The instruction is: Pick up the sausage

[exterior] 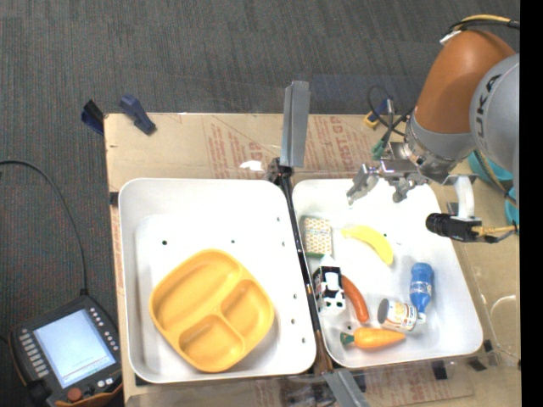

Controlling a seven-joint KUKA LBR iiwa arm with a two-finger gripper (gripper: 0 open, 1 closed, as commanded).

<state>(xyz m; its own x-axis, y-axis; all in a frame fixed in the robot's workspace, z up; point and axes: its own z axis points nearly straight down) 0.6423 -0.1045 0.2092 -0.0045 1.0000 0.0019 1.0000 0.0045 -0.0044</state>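
The sausage (355,298) is a short red-orange link lying in the right bin (458,312), just right of a black-and-white cow toy (330,287). My gripper (378,186) hangs open over the back of the right bin, well above and behind the sausage, with nothing between its two fingers. A banana (371,242) lies between the gripper and the sausage.
Around the sausage lie a carrot (373,338), a small can (398,315), a blue bottle (421,287) and a checkered packet (317,235). The left bin (170,202) holds a yellow divided plate (212,309). A grey post (295,130) stands behind the bins' divider.
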